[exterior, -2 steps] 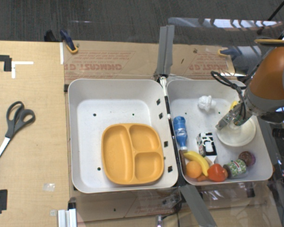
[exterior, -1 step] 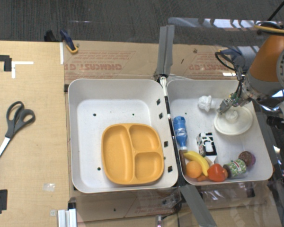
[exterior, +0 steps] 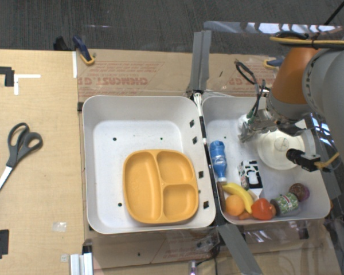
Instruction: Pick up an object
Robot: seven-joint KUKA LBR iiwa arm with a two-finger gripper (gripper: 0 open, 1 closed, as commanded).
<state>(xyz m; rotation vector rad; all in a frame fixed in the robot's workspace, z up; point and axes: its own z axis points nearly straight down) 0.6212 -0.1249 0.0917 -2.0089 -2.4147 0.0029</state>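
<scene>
- Over the back part of the right bin (exterior: 229, 105): gripper (exterior: 247, 128) on the grey arm (exterior: 332, 85), orange band (exterior: 292, 76) above the wrist; whether the claw is spread or pressed together cannot be told from this angle.
- Along the right bin's left wall: blue bottle (exterior: 218, 159), lying lengthwise, apart from the gripper.
- Mid right bin, just right of the bottle: black-and-white box (exterior: 251, 173).
- Front left corner of the right bin: banana (exterior: 241, 192) resting over an orange (exterior: 235, 206); red tomato (exterior: 263, 209) touching them.
- Front of the right bin, right of the tomato: green can (exterior: 286, 202) on its side; dark round fruit (exterior: 298, 191) just behind it.
- Left of the right bin: left bin (exterior: 92, 153), holding a yellow divided plate (exterior: 160, 185).
- Far left of the right bin, on the bench: scissors (exterior: 17, 148).
</scene>
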